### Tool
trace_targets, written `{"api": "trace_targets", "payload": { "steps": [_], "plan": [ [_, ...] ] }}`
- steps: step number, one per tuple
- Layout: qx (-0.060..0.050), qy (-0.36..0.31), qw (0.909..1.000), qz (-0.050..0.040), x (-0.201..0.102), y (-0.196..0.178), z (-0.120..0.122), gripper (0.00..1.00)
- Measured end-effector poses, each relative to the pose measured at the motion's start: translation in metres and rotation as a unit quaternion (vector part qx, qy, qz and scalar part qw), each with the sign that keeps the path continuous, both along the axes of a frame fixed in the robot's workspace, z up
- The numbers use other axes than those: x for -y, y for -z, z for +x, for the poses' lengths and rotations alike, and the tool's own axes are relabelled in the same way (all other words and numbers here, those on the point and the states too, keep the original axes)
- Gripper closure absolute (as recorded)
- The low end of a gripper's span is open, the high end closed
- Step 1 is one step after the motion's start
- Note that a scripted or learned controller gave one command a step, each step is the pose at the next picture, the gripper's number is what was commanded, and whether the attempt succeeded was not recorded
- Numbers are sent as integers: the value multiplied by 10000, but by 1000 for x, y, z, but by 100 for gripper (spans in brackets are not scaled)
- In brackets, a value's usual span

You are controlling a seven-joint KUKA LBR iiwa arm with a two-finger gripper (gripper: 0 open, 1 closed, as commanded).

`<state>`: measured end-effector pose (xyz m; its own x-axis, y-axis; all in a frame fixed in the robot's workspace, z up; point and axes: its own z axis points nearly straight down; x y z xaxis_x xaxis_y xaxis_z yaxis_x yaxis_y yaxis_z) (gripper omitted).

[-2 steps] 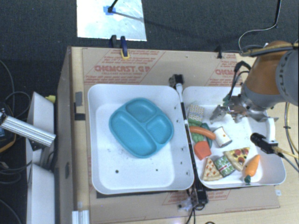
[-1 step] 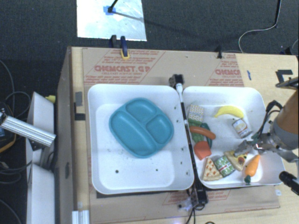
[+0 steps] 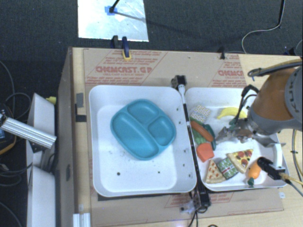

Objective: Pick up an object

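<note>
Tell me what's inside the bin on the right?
The right bin holds toy food: a banana, a carrot, an orange block and two pizza slices. The arm covers the bin's far right part.

Toy foods in the right bin [image 3: 222,186]: banana [image 3: 229,111]; carrot [image 3: 201,132]; pizza slices [image 3: 241,158].

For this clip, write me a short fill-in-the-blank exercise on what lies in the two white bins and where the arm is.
1. The blue three-compartment plastic plate lies in the ____ bin as the camera sees it.
2. The yellow toy banana lies in the ____ bin.
3. The grey arm's gripper is over the ____ bin.
4. The two toy pizza slices are shaped like ____.

Missing words: left; right; right; triangles
</note>
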<state>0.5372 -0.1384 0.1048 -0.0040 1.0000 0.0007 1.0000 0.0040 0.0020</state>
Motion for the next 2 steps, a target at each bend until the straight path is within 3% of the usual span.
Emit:
{"api": "trace_targets", "payload": {
  "steps": [1, 2],
  "plan": [
    [16, 0, 10000, -14, 31, -61, 57, 0],
    [0, 0, 10000, -4, 7, -23, 81, 0]
  ]
}}
